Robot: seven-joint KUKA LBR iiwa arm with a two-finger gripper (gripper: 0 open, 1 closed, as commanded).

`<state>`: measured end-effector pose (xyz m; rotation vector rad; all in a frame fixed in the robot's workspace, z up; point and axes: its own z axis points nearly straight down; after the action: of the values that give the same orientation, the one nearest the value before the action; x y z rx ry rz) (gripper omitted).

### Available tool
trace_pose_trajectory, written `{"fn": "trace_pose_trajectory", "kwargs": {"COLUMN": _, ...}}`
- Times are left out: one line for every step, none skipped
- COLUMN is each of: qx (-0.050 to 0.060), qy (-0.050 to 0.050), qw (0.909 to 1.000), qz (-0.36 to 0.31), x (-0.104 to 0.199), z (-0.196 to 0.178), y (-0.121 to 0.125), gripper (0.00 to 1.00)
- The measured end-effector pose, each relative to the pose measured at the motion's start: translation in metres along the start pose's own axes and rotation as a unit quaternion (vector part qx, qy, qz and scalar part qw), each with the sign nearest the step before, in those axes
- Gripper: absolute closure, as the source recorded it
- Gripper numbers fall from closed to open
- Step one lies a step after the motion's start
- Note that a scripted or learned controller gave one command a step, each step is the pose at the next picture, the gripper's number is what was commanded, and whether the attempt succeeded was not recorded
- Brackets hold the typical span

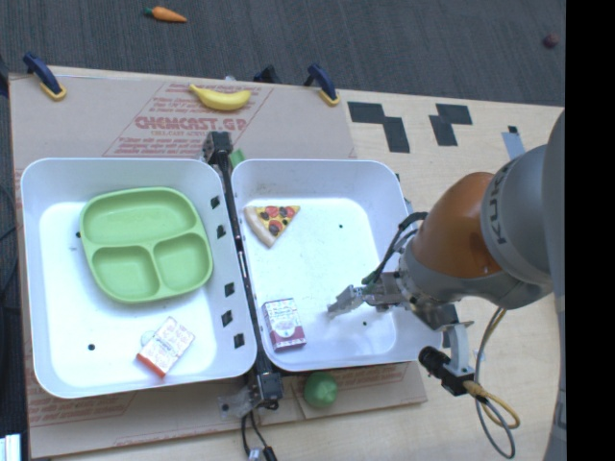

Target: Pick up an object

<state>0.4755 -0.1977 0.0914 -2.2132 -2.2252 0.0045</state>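
Observation:
In the right bin (380, 176) a pizza slice (272, 221) lies near the back left, and a small red and white carton (284, 324) rests at the front left. My gripper (344, 303) hangs low over the right bin's front half, to the right of the carton and apart from it. Nothing shows between its fingers. The grey arm with its orange band (461, 238) reaches in from the right over the bin's rim.
The left bin (38, 185) holds a green divided plate (146, 243) and a red and white packet (165, 344). A banana (221, 95) lies on the cardboard behind the bins. A green ball (321, 389) sits in front of the right bin. An orange carrot (167, 13) lies on the floor.

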Motion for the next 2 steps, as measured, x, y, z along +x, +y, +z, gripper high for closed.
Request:
{"fn": "trace_pose_trajectory", "kwargs": {"qx": -0.001, "qy": 0.000, "qw": 1.0000, "qz": -0.001, "x": 0.010, "z": -0.007, "y": 0.063, "gripper": 0.00}}
{"fn": "trace_pose_trajectory", "kwargs": {"qx": 0.000, "qy": 0.000, "qw": 1.0000, "qz": -0.003, "x": 0.010, "z": -0.017, "y": 0.063, "gripper": 1.00}}
